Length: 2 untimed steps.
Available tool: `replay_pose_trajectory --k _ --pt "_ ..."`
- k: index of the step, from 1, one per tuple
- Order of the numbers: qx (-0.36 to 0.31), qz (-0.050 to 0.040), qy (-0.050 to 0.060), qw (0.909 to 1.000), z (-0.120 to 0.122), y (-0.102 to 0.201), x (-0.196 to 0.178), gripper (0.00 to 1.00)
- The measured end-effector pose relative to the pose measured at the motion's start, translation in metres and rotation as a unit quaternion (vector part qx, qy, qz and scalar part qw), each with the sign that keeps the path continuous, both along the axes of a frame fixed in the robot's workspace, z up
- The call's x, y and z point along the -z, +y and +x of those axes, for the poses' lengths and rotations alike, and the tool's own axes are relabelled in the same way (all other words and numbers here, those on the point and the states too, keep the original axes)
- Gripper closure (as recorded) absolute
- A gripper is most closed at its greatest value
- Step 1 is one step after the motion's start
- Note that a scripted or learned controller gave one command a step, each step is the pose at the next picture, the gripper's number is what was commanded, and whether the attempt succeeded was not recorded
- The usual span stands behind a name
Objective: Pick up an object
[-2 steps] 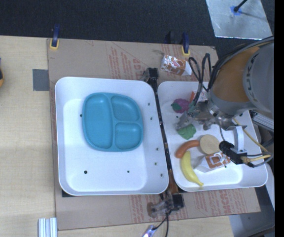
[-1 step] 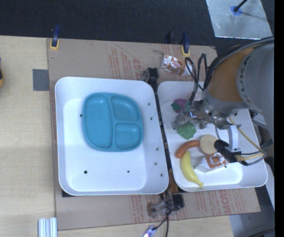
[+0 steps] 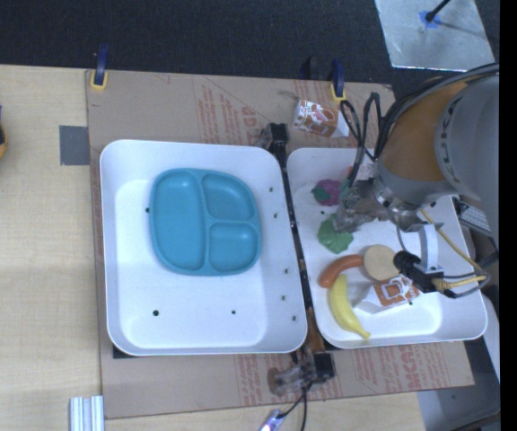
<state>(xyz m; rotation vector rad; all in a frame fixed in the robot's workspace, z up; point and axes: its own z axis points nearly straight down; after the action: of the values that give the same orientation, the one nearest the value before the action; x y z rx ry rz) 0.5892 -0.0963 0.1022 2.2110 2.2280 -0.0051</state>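
Pick not yet made, as far as I can judge. I see the gripper point(image 3: 355, 206) low in the right bin point(image 3: 460, 330), beside its inner wall, just above the green object point(image 3: 336, 235); whether it has closed on anything I cannot tell.

All candidates lie in the right bin: a purple object point(image 3: 328, 190) toward the far edge, an orange object point(image 3: 339, 268), a banana point(image 3: 346, 309) near the front edge, a round tan piece point(image 3: 379, 261) and a small printed packet point(image 3: 393, 292).

The left bin point(image 3: 124, 321) carries a blue divided plate point(image 3: 206, 221).

Room is tight: items crowd together and cables point(image 3: 456, 281) cross the right bin.
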Motion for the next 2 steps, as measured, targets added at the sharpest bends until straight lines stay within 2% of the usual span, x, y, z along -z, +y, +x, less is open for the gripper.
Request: replay_pose_trajectory --k 1,2 --pt "0.003 0.0016 0.0 1.0 0.0068 -0.0474 0.0081 1.0" --pt "0.003 0.0016 0.0 1.0 0.0069 -0.0472 0.0081 0.0"
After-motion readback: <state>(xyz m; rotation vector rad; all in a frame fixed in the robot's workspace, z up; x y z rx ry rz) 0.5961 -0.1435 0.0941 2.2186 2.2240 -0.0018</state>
